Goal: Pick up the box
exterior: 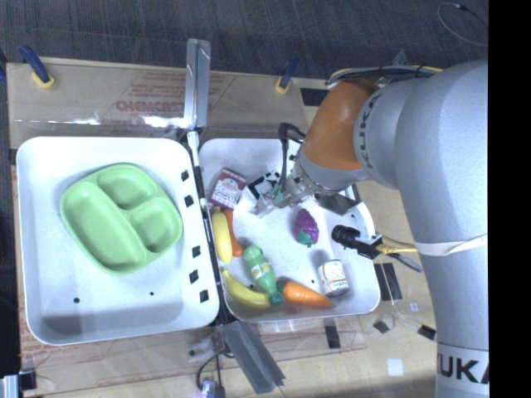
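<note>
Here we are over the right bin (365, 222), and the box (226, 188), a small maroon-and-white carton, lies flat against the bin's left wall at about ten o'clock from the bin's middle, tilted a little off square. The gripper (274, 196) hangs just beside it, at three o'clock from the box, a dark cluster of parts under the orange-banded wrist; whether it is open or closed I cannot tell, it is too small and cluttered to read, and nothing shows in its grasp. By the look of it, that box should be light and fairly stiff, printed cardboard with a smooth, slightly slick face, so it may dent if squeezed hard and could slide on the glossy white plastic floor. The best hold, I would judge, is across its two long edges, though the wall on its left crowds one side. Just below it, at six o'clock, a yellow banana (222, 235) stands lengthwise, close enough to get in the way. Further round: a purple eggplant (306, 226), a green bottle (260, 273), an orange carrot (305, 294), a small round can (334, 277), all smooth and rounded. Over in the left bin (50, 305) sits a matte green divided plate (121, 215), well apart from the action.
</note>
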Robot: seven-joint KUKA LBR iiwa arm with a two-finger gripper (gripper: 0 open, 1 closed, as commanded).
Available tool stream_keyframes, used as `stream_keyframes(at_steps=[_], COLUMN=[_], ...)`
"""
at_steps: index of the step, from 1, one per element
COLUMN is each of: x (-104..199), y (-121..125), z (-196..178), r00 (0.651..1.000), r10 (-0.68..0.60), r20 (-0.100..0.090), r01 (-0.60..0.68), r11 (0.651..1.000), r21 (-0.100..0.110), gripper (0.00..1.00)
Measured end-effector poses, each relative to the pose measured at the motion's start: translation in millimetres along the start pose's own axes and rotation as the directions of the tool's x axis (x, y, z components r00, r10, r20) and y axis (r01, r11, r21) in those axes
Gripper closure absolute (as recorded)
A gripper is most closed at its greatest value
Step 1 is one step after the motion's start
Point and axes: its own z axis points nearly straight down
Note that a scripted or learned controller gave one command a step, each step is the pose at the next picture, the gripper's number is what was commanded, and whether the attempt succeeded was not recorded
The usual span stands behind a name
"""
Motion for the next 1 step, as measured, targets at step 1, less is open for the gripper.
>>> stream_keyframes(at_steps=[1], x=[-0.1], y=[0.0], z=[-0.1], r00=[1.000], r10=[0.000], r20=[0.000], r01=[0.000], r11=[1.000], r21=[0.000], gripper=[0.00])
